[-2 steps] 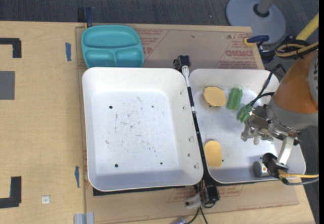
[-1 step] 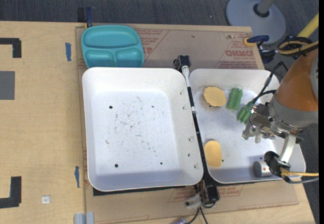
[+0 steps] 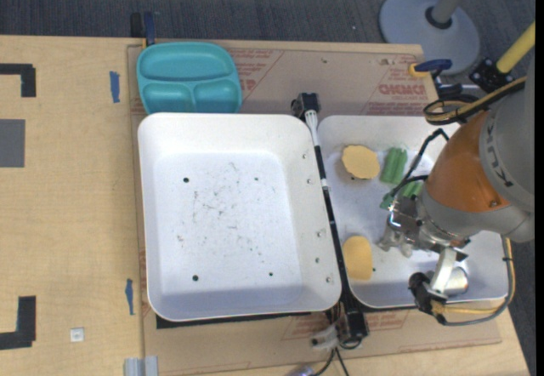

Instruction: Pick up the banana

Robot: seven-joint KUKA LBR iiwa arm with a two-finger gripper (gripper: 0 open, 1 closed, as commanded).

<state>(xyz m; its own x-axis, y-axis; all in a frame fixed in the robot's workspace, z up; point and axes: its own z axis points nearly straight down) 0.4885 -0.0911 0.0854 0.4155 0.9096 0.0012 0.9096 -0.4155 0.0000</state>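
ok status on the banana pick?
Gripper low in right bin, fingers unreadable. No banana identifiable. Yellow pieces and green piece loose nearby, none held.

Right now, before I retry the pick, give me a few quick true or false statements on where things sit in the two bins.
1. The arm is over the right bin. True.
2. A green object lies in the left bin. False: it lies in the right bin, beside a round yellow piece.
3. A teal divided tray sits behind the left bin. True.
4. The yellow piece near the right bin's front is stacked on the green object. False: the two lie apart.
5. The teal tray rests inside the right bin. False: it stands on the bench, outside both bins.
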